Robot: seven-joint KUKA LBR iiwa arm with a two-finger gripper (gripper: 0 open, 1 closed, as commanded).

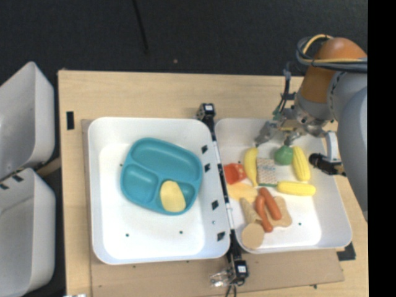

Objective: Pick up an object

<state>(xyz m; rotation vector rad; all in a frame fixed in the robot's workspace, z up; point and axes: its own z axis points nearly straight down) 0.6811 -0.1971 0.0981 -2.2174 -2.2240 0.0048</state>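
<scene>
My gripper (278, 138) hangs over the back of the right bin (328, 228), with its grey fingers spread open and nothing between them. Just below the fingertips lies a small green round toy (283, 156). Around it are a yellow banana (250, 164), a corn cob (301, 163), a checkered pad (267, 171) and a red pepper (234, 173). Nearer the front lie a long yellow piece (296, 189), a hot dog in its bun (270, 208) and a round tan bread slice (252, 235).
The left bin (105, 228) holds a blue divided plate (145, 166) with a yellow oval toy (172, 197) in its front compartment. A black-clipped ridge (218, 184) separates the two bins. The arm's grey body (352, 122) stands along the right bin's right side.
</scene>
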